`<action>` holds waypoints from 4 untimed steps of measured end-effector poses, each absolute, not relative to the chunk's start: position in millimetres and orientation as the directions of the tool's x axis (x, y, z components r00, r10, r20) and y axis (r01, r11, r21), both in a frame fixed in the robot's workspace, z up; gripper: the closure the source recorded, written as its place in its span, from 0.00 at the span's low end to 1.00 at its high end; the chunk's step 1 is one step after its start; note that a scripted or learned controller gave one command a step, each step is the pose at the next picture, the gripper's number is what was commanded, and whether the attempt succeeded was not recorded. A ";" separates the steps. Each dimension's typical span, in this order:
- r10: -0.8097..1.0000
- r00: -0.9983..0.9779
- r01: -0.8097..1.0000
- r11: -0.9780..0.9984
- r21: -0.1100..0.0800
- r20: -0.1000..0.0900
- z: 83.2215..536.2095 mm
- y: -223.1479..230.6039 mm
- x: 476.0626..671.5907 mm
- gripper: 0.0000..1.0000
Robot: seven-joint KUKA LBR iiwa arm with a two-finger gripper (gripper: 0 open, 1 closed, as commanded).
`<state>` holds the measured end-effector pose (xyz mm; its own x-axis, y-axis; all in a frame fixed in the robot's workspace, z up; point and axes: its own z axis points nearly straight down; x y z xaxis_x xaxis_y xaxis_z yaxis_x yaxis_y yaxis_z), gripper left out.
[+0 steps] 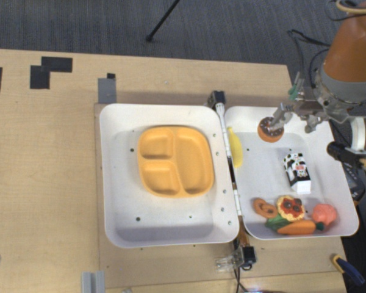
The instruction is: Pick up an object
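Note:
A small orange donut with brown icing (269, 129) sits at the tips of my gripper (274, 124), near the back left of the right bin (256, 163). The thin fingers (280, 116) reach down from the grey wrist at the upper right and look shut on the donut. The orange band of the arm (352, 47) rises above them. Whether the donut is off the bin floor is not clear.
In the right bin lie a yellow banana (234, 146) along the left wall, a black-and-white cow-print carton (296, 171) in the middle, and a brown cookie (264, 207), pizza (291, 207), carrot (296, 227) and pink fruit (324, 214) in front. The left bin (119, 182) holds an orange divided plate (174, 161).

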<state>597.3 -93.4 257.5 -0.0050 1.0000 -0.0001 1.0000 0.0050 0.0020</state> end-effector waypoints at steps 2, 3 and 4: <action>0.955 -0.298 0.955 0.298 0.007 -0.004 97.1 -175.3 590.9 0.00; 0.954 -0.299 0.954 0.299 0.012 -0.003 109.1 -174.4 592.9 1.00; 0.954 -0.299 0.954 0.299 0.011 -0.003 108.9 -174.3 592.7 0.00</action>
<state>592.7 -174.3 108.9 -0.2987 0.9544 -0.0031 0.9543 0.2987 0.0112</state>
